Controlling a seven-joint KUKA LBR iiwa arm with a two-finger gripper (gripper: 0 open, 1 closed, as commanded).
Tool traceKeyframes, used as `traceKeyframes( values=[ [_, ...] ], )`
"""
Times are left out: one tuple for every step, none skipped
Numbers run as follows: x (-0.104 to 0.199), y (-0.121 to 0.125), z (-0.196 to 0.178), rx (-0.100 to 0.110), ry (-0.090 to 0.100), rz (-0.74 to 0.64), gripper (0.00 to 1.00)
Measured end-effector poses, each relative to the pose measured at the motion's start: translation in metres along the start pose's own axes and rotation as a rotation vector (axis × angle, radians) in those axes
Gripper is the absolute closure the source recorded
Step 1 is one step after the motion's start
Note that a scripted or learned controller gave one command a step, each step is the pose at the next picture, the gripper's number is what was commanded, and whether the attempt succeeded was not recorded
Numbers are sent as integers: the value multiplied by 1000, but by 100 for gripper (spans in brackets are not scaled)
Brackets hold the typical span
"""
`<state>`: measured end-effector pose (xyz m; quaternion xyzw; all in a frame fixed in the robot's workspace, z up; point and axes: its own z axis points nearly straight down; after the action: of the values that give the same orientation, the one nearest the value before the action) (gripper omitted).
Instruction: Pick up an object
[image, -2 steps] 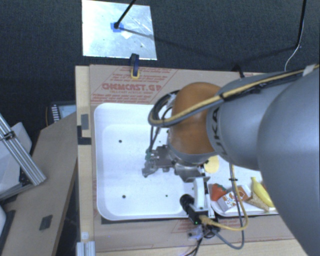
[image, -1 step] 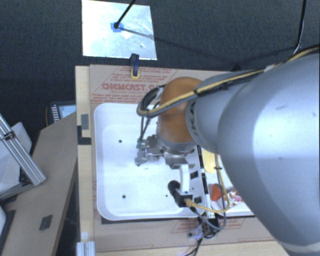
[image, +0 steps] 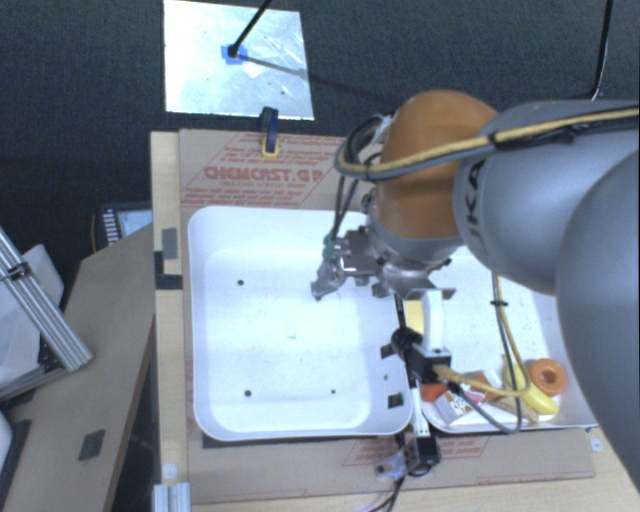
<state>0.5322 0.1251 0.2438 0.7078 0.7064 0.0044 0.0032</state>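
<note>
Pretty even overhead light, nothing harsh.
The left bin (image: 280, 320) looks bright white with soft shadows, the foil sheet (image: 238, 58) glares a bit, and everything's slightly soft and grainy.

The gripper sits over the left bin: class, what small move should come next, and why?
Probably swing right. The gripper hangs above the left bin, while the objects, an orange ring and yellow pieces, lie in the right bin's near corner.

- The bench (image: 120, 300) carries a brown cardboard sheet (image: 250, 170) printed in red.
- Two white bins sit on the sheet side by side: the left bin (image: 215, 300) and the right bin (image: 560, 425), largely covered by the arm.
</note>
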Motion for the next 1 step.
traceKeyframes(
  values=[
    [80, 11, 71, 13, 0, -12, 0]
  ],
)
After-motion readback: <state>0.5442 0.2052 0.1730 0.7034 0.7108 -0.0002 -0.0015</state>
